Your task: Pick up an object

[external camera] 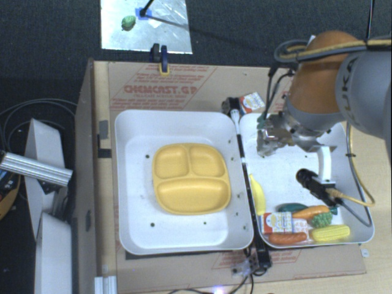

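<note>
My gripper [268, 143] hangs over the back left part of the right bin [361, 222], under the grey and orange arm. Nothing shows between it and the bin floor. The toy food lies along the bin's front edge, well in front of the gripper: a yellow banana [258, 196] against the left wall, a red and white carton [281, 221], an orange carrot [312, 211], a green broccoli piece [322, 220], a yellow corn cob [331, 231] and a red sausage [286, 239].
The left bin [131, 182] holds a yellow divided plate [190, 178]. A small red and white box [252, 102] sits at the back edge of the right bin, close behind the gripper. Cardboard lies under both bins.
</note>
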`<state>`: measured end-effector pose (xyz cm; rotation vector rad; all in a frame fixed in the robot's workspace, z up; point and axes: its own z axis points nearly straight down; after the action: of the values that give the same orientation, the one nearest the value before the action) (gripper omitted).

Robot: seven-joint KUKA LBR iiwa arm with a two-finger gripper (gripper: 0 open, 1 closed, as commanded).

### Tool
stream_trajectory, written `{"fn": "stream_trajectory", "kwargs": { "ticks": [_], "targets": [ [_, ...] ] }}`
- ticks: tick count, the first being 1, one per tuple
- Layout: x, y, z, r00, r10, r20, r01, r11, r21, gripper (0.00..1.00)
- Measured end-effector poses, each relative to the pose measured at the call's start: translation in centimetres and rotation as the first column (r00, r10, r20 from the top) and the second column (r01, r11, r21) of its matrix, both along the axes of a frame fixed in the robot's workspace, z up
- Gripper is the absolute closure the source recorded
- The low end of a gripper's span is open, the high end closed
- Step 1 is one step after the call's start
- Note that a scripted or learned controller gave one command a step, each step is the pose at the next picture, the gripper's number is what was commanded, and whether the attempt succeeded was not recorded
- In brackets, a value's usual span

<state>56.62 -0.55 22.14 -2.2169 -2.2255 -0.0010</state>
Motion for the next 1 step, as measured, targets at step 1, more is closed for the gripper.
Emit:
{"fn": "stream_trajectory", "kwargs": {
  "ticks": [1],
  "targets": [
    [-1.89, 2.85, 0.69, 1.000, 0.001, 0.000, -0.001, 1.000, 0.000, 1.00]
  ]
}}
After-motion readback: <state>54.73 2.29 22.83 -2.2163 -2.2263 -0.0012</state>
